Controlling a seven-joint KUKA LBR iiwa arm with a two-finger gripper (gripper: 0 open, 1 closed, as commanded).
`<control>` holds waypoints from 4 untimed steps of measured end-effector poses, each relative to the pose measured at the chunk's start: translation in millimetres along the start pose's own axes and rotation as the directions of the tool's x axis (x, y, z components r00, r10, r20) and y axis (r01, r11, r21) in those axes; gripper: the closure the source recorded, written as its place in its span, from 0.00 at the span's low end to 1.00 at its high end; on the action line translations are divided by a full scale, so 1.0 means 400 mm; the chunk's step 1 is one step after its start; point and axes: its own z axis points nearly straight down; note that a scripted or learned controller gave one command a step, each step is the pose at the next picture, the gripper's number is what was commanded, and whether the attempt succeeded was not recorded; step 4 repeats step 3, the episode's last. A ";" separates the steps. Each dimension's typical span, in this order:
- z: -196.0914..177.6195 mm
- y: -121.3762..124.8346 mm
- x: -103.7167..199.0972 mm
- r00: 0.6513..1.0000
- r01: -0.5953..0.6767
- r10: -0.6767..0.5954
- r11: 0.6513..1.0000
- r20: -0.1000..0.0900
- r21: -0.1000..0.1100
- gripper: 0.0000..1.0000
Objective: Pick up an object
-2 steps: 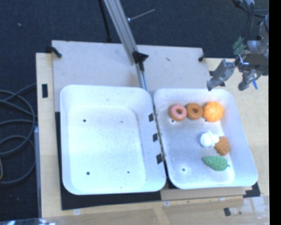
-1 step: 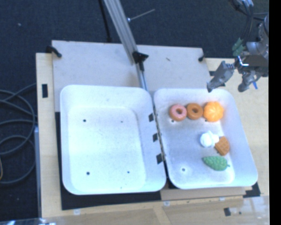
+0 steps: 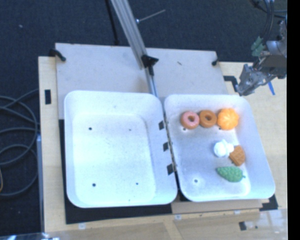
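The right bin (image 3: 200,189) holds several toy foods. A pink donut (image 3: 190,119), a brown donut (image 3: 207,118) and an orange (image 3: 227,119) form a row along its far side. Nearer the front lie a white piece (image 3: 222,148), a brown piece (image 3: 237,156) and a green leafy piece (image 3: 230,173). My gripper (image 3: 246,86) hangs at the right edge of the view, just beyond the bin's far right corner and above the bench. Nothing shows between its fingers.
The left bin (image 3: 112,151) sits beside the right one, joined by a hinge strip (image 3: 167,146). A slanted metal rail (image 3: 130,29) runs from the top of the view down to the bins' far edge. Cables (image 3: 10,129) lie at the left.
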 end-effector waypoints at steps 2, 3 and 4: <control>-0.038 0.088 -0.199 1.000 -0.005 0.005 1.000 -0.001 0.007 1.00; 0.076 0.073 -0.378 1.000 -0.005 0.005 1.000 -0.001 0.006 1.00; 0.076 0.073 -0.378 1.000 -0.005 0.005 1.000 -0.001 0.006 1.00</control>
